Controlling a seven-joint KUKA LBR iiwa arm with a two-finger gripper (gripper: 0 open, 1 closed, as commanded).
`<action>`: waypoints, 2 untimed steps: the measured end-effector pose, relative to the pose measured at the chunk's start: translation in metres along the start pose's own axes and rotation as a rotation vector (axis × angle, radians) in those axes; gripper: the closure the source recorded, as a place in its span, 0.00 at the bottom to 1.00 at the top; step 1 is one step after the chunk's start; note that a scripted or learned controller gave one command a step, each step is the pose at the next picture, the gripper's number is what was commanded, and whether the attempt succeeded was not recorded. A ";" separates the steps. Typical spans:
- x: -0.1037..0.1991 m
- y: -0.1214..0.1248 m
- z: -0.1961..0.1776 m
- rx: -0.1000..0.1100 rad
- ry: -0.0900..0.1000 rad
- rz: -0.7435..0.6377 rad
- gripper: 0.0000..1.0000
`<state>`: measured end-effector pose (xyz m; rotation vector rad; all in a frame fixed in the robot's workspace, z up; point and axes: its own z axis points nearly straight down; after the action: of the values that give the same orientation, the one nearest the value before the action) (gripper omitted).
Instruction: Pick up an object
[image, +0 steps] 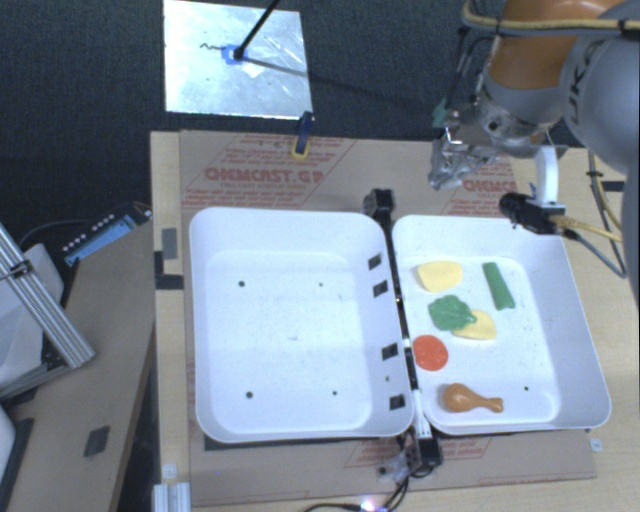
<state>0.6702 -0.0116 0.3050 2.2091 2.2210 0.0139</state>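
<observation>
The right bin (575, 330) holds several toy foods: a yellow slice (438, 275), a green stick (498, 285), a green leafy piece (451, 313) lying on a pale yellow piece (481, 327), a red disc (431, 353) and a brown drumstick (470, 400). My gripper (447, 172) hangs above the bench behind the right bin's far left corner, well clear of the objects. Nothing shows between its fingers.
The left bin (290, 320) sits beside the right one, joined by a black clipped divider (395, 310). A shiny metal sheet (238, 58) lies at the back. A yellow and blue clamp (301, 140) stands at the cardboard's far edge. Aluminium framing (40, 310) is at the left.
</observation>
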 end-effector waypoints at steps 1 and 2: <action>0.076 -0.005 0.128 0.019 0.003 -0.005 1.00; 0.071 -0.002 0.109 0.009 0.001 -0.001 1.00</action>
<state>0.6695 0.0589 0.1960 2.2132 2.2266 0.0053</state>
